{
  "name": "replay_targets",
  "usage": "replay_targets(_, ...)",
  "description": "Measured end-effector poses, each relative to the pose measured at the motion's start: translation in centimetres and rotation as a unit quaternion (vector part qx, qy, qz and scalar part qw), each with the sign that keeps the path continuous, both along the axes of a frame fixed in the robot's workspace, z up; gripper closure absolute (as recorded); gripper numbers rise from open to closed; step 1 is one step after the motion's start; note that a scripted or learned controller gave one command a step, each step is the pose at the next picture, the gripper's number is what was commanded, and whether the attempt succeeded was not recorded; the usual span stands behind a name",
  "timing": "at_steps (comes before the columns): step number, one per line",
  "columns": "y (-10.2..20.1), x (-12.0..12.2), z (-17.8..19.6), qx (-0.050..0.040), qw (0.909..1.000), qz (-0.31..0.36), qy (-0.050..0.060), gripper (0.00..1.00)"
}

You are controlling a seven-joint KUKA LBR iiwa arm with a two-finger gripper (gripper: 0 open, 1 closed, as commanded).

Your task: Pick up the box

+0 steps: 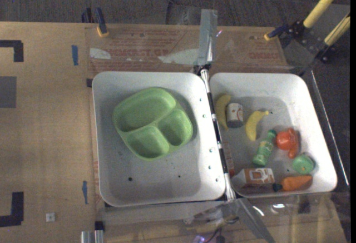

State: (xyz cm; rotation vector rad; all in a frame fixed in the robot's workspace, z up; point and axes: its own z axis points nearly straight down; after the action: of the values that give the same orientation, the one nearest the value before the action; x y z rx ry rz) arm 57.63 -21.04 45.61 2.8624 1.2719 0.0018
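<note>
box waits flat in the toy bin's near corner

the box (256, 177) lies on its side against the near wall of the right bin (317, 108), a carrot (295, 183) just beside it and a green bottle (263, 149) just beyond. lying flat, it likely offers its broad face upward. the gripper's finger state cannot be told.

Arm, wrist and fingers outside the frame; pose and state untellable.
</note>
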Motion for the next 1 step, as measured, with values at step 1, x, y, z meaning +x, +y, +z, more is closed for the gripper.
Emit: replay_targets(1, -0.48, -0.84, -2.09, 0.0039, 0.9863, 0.165, 0.004, 1.00)
